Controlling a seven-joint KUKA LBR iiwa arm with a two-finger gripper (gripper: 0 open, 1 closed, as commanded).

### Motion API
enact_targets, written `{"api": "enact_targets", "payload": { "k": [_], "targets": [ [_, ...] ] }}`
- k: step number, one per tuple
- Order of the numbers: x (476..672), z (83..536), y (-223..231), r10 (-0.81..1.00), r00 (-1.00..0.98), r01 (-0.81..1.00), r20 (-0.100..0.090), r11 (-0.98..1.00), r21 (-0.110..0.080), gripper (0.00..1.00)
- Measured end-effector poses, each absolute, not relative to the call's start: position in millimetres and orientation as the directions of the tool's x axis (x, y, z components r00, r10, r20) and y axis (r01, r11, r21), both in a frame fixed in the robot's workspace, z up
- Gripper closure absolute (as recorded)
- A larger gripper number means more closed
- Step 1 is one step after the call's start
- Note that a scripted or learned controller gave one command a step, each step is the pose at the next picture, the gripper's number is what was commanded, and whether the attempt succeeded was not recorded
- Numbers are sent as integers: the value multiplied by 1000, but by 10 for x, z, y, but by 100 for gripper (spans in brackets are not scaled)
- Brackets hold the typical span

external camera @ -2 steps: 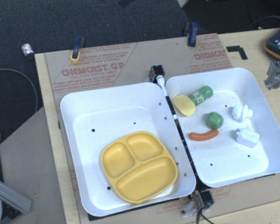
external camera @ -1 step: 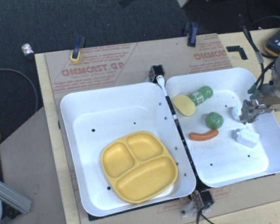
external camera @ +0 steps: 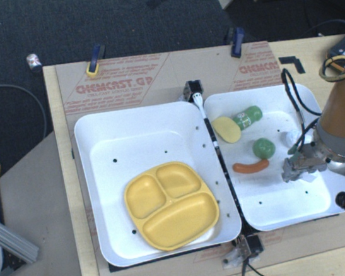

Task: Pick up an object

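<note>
The arm's gripper [external camera: 299,167] hangs low over the right bin [external camera: 285,214], near that bin's right wall, and from where I stand I cannot tell whether it is spread or closed; nothing shows between its tips. The things it might take lie to its left: a sausage [external camera: 251,167] nearest, a green ball [external camera: 263,147] just above that, then a yellow lemon [external camera: 227,129] touching a green bottle [external camera: 248,117]. The left bin [external camera: 101,176] bears a yellow divided plate [external camera: 171,206]. My worry is that it closes on bare floor, well apart from the sausage, or nudges the ball so it rolls away.
</note>
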State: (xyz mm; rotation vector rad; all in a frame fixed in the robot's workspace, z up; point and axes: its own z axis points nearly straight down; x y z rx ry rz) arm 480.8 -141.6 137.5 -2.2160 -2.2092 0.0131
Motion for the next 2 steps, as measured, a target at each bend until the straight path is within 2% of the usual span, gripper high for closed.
{"api": "enact_targets", "payload": {
  "k": [1, 2],
  "targets": [
    [5179, 817, -1109, 1000, -4, 1000, 1, 4, -2, 100],
    [5115, 1906, -330, 1000, -9, 1000, 2, 9, 9, 100]
  ]
}}
